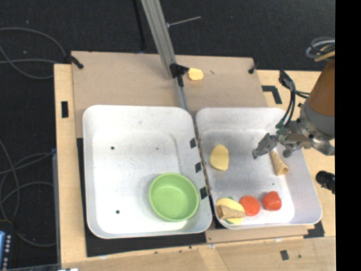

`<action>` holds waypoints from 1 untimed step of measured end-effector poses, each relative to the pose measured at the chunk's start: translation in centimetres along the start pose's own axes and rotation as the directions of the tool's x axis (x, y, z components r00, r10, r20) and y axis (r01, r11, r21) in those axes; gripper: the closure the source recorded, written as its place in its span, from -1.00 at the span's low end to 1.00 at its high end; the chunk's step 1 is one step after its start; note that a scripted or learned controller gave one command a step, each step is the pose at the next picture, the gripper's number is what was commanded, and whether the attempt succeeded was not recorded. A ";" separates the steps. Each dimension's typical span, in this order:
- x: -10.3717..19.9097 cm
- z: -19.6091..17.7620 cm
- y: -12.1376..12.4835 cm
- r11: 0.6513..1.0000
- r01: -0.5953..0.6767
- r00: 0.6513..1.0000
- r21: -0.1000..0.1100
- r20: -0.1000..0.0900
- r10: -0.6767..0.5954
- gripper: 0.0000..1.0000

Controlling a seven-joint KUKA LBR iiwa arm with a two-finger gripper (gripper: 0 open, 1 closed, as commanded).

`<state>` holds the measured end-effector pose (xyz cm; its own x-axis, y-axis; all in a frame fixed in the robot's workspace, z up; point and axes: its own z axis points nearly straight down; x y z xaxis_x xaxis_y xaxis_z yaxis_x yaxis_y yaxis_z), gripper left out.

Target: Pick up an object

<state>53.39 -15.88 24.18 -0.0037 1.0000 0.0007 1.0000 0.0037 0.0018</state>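
My gripper point(270, 156) hangs over the right part of the right bin point(242, 120), open, with one dark finger point(261, 149) and one tan finger point(279, 164) spread apart and nothing between them. A pale yellow lump point(219, 157) lies to its left, near the bin's middle. Along the bin's front edge sit a yellow and tan object point(230, 210), an orange-red ball point(250, 205) and a red object point(272, 201).
The left bin point(113, 145) holds a green bowl point(174, 196) at its front right. A small yellow piece point(196, 74) lies on the bench behind the bins, beside a slanted metal post point(161, 33). A ridge point(198, 157) divides the bins.
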 end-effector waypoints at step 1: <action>0.0 0.0 0.0 1.000 -0.001 1.000 -0.001 0.000 0.001 -1.00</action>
<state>53.39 -15.89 24.19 -0.0026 1.0000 0.0008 1.0000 0.0026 0.0024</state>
